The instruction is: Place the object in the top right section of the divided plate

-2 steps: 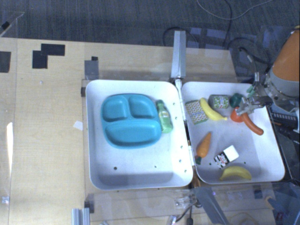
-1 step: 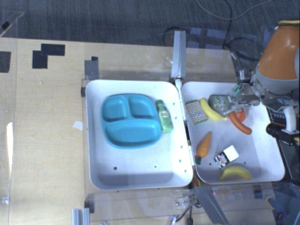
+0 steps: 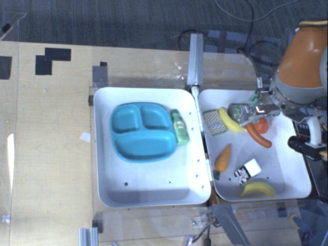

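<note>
A blue divided plate lies in the left bin, with its top right section bare. A green bottle lies against the plate's right edge. My gripper hangs low over the back of the right bin. It sits just right of a yellow banana and just above a red sausage. Its tip is small and cluttered, so nothing can be made out in its grasp.
The right bin also holds a checkered pad, an orange carrot, a small white block and a second banana. A metal divider rail runs between the bins at the back.
</note>
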You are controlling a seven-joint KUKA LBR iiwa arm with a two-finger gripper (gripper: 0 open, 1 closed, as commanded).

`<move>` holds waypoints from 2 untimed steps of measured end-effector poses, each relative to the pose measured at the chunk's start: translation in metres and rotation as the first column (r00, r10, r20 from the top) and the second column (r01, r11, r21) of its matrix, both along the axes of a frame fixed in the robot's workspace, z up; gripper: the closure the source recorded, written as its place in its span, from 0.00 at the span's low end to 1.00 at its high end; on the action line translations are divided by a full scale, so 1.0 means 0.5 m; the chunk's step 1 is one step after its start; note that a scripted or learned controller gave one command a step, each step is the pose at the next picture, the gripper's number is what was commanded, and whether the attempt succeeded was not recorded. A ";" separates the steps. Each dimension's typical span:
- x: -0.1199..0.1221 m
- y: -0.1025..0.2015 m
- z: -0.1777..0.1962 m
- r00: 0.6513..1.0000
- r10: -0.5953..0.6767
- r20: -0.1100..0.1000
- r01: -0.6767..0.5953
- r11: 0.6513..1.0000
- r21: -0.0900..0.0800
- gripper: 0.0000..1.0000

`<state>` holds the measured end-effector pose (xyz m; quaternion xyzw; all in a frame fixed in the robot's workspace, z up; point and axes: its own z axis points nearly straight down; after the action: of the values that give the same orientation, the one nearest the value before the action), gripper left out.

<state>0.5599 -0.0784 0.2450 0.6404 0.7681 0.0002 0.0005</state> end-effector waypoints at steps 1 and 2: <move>0.003 0.001 0.018 1.000 0.005 0.002 -0.005 1.000 0.000 1.00; 0.077 0.150 -0.014 0.995 -0.100 -0.001 0.100 0.995 0.000 1.00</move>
<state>0.5984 -0.0034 0.2379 0.6779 0.7352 0.0001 0.0002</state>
